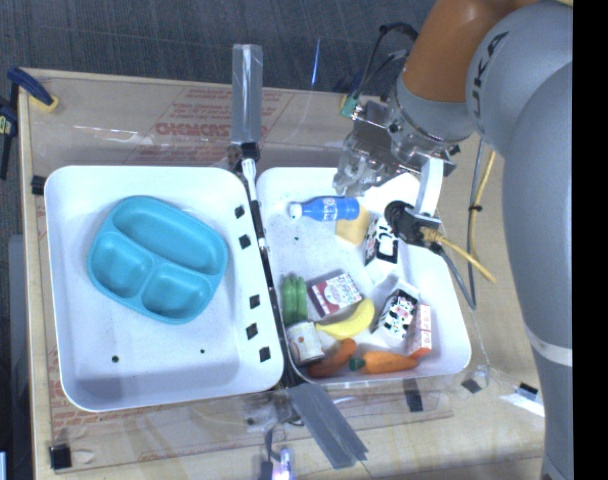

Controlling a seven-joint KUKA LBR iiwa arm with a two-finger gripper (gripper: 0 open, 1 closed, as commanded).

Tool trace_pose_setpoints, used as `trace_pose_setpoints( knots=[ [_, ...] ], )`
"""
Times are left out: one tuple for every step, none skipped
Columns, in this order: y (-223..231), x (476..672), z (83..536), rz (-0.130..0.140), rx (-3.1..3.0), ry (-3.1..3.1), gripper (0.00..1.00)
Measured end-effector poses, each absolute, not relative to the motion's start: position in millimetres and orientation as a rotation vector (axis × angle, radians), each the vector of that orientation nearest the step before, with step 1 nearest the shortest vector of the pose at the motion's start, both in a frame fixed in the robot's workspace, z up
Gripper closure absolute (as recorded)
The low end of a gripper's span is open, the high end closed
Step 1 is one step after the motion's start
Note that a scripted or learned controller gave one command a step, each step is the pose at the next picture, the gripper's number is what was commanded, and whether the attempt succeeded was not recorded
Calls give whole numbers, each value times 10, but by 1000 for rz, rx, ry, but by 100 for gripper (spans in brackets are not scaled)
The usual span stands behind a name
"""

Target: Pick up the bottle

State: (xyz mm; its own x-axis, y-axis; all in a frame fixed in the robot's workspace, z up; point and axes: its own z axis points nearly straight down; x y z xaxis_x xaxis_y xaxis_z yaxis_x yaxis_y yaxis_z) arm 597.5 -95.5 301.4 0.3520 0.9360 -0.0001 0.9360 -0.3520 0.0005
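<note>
hovering at the upper right of the frame, the gripper (356, 176) is sitting just above the bottle (325, 209), which is lying on its side near the top of the right bin (446, 353); nothing is showing between its fingers, and how far they are parted i cannot tell. a blue tray (159, 258) is lying in the left bin (74, 368).

Lab bench (134, 108), two bins (74, 368)

Single fixed camera above bench (134, 108), slanted downward, both bins (74, 368) framed, arm (514, 78) entering right.
</note>
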Motion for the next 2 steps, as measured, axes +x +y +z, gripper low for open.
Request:
trace_pose_setpoints(
  knots=[
    [-8,5027,2532,-4,1819,2565,100],
    [-984,4908,2461,-2,1649,2675,100]
  ],
)
